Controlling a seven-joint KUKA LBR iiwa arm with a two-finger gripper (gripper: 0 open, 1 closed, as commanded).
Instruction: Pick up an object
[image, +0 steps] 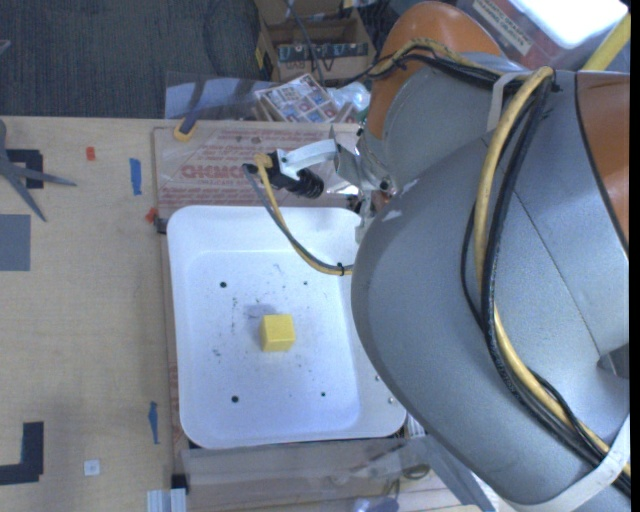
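A small yellow cube (278, 332) lies near the middle of the left white bin (200, 260). My gripper (363, 203) hangs at the bin's far right corner, above and to the right of the cube and well apart from it. The grey arm's bulk hides most of the gripper from above. Nothing shows held in it.
The big grey arm (480, 300) covers the right bin and the bench's right side. A cardboard sheet (240, 165) lies behind the left bin. The wooden bench (80, 300) stretches to the left, with bits of blue tape (135, 176) and black marks.
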